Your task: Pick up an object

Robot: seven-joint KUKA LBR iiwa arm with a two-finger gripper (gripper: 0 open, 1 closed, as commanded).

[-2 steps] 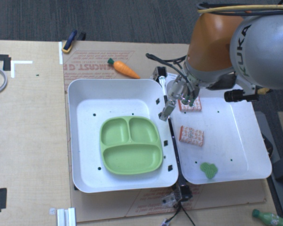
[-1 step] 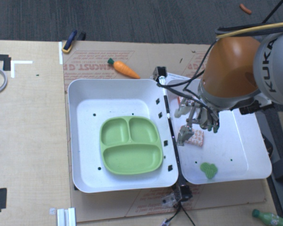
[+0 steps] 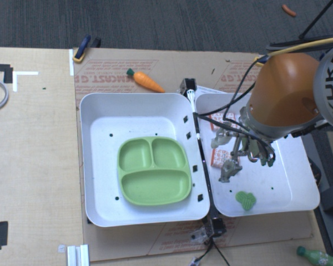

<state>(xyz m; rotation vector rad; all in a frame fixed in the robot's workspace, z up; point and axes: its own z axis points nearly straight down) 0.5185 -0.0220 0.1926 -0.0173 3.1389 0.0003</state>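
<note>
Hovering tool [image 3: 228, 168], green toy [image 3: 245, 199] just below, perhaps broccoli

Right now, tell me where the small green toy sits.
The small green toy lies in the right bin, near its front edge, just below the gripper and across the divider from the green divided plate in the left bin.

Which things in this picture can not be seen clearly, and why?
- Hand: whether it holds anything, too small to tell.
- Red and white packet, right bin: partly hidden by hand and cables.
- Green bottle: cut off by the bottom edge.
</note>
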